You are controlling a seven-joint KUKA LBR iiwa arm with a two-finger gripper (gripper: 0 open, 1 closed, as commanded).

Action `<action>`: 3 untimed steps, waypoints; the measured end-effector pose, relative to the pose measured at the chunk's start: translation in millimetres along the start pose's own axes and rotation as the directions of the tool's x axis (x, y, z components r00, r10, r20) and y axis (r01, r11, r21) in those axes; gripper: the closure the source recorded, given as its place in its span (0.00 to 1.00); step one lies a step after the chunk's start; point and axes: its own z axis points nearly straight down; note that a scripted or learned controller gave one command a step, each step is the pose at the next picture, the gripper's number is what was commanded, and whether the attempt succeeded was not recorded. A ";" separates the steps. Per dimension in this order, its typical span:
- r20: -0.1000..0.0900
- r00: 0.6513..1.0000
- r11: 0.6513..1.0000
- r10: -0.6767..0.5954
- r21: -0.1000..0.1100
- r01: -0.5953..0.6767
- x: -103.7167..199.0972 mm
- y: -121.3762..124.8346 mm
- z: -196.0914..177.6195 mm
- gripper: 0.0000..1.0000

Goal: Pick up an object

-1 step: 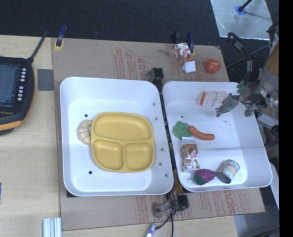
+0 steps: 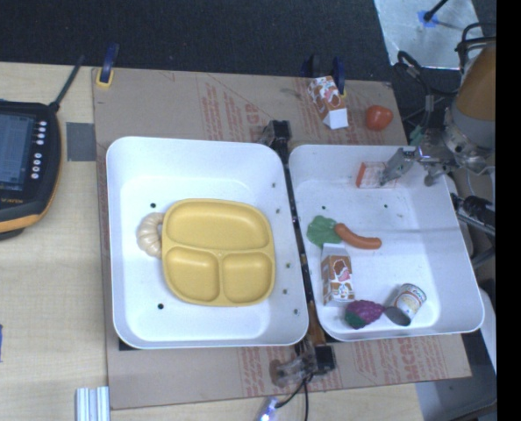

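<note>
My gripper hangs over the far right corner of the right bin, open, with nothing between its fingers. Just left of it a small orange and white box lies on the bin floor. Further forward in that bin are a green leafy piece, an orange sausage-like piece, a brown and white carton, a purple piece and a small can on its side.
The left bin holds a yellow divided plate with a beige piece at its left edge. Behind the right bin, on the cardboard, stand a small carton and a red ball-like fruit. A tablet lies far left.
</note>
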 end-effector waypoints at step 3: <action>-0.001 1.000 1.000 -0.001 0.001 0.001 107.8 -101.9 55.9 0.00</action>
